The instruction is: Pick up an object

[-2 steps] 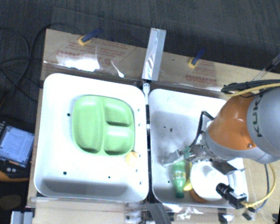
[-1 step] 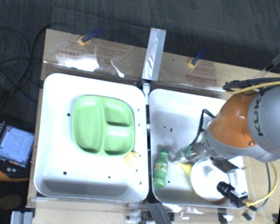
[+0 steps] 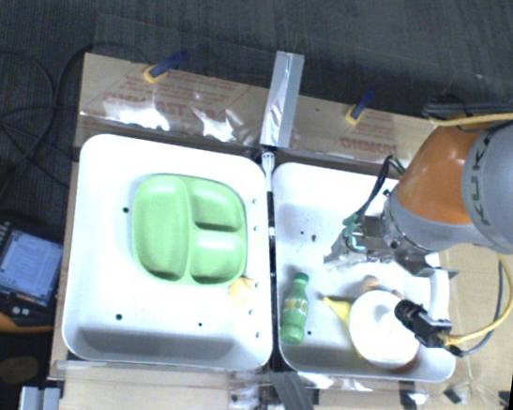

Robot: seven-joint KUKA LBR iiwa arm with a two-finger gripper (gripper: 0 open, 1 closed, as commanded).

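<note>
Arm: grey wrist with orange band (image 3: pixel 444 183), nearest the lens, reaching in from 3 o'clock over the right bin (image 3: pixel 308 190).
Gripper: (image 3: pixel 350 248) low inside the right bin, near its middle; whether it is clenched or released cannot be told from this slant, and nothing can be made out in its grasp.
Green bottle: (image 3: pixel 295 306) lying along the right bin's left wall, at about 8 o'clock from the gripper, apart from it.
White round object: (image 3: pixel 381 327) at about 5 o'clock from the gripper, partly under the arm's cabling.
Yellow piece: (image 3: pixel 339 306) between bottle and white object, touching the latter's edge.
Left bin: (image 3: pixel 93 224) holds a green divided tray (image 3: pixel 187 227); a small yellow item (image 3: pixel 243 288) sits at the tray's 4 o'clock corner.
Doing it well: probably settle on one target, centre over it, straddle the bottle across its narrow width, and descend clear of the bin wall.
</note>
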